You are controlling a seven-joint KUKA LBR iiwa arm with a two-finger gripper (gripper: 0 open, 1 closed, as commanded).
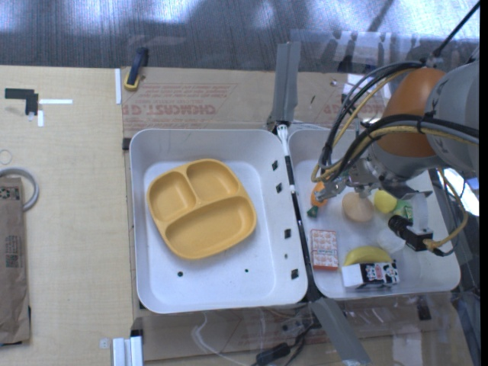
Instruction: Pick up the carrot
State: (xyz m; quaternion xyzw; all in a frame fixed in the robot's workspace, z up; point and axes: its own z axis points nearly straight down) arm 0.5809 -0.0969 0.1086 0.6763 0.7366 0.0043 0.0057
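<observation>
The carrot (316, 197) is a small orange piece lying near the left wall of the right bin (450, 280). My gripper (335, 188) hangs low over that bin, right beside the carrot's upper right end and seemingly touching it. The grey arm with its orange band and looped cables hides the back of the bin.
Around the carrot lie a beige round item (357, 207), a yellow lemon (383, 201), a red-and-white packet (325, 248), a banana (366, 255) and a black-and-white carton (373, 274). The left bin (152, 280) holds a yellow divided plate (202, 207).
</observation>
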